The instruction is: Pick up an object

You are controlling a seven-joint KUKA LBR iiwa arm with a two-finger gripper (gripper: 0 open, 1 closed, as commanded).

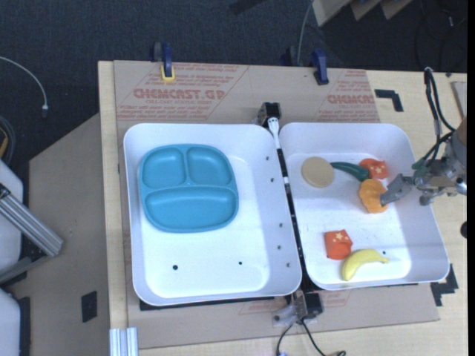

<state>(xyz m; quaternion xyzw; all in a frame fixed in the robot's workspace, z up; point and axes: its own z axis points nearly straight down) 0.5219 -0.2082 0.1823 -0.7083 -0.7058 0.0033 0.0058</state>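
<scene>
The grey two-finger gripper (395, 189) hangs in the right white bin (423, 232), its finger spread unreadable, tips touching the orange plastic pepper (371, 196) just left.

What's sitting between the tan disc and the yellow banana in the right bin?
In the camera view, the red block lies between the tan disc and the banana, close to the banana. The rest of that stretch is bare white bin floor.

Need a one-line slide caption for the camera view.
Gripper reaches beside an orange toy in the right bin; blue divided plate sits in the left bin.
</scene>
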